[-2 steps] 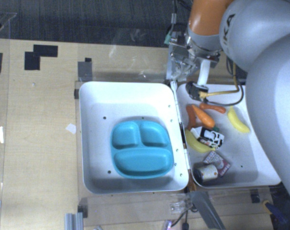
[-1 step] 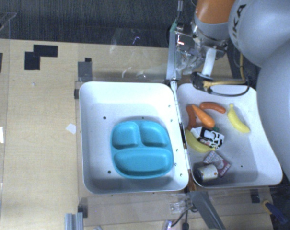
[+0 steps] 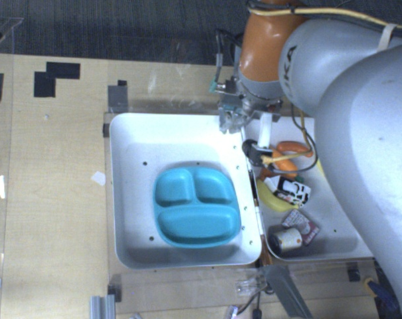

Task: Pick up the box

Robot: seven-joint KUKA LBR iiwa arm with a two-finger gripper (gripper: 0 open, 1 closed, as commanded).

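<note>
The grey arm point(image 3: 347, 98) reaches in from the right, orange band uppermost, its gripper point(image 3: 232, 119) hanging over the left bin's point(image 3: 127, 178) back right corner (finger spread: cannot tell). The small box point(image 3: 300, 223) lies in the right bin point(image 3: 333, 244), well apart from it.

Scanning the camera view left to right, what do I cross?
Black L-shaped mark on the bench → blue three-compartment plastic tray in the left white bin → small cylindrical can lying on its side → grey arm.
</note>
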